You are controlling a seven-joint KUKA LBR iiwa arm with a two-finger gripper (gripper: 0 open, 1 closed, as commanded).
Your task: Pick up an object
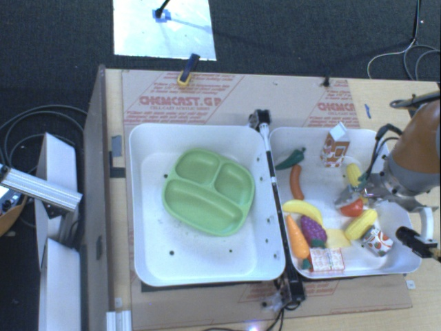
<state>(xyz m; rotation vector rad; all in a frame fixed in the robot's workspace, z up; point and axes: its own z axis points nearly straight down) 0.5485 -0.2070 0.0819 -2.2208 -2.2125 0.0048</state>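
The pincer (349,198) sits low in the right bin (313,135), at 3 o'clock of the tabletop; its state cannot be determined. A red tomato (353,207) lies directly beneath it.

"CHEMCAST GP" in red on bench sheet (180,102) (repeated, partly hidden).

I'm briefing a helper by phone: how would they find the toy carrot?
Look in the right bin, the one crowded with toy food, along its left wall near the front corner. The carrot lies there between a banana and a red-and-white carton, beside purple grapes. It is the one plain orange, tapered piece.
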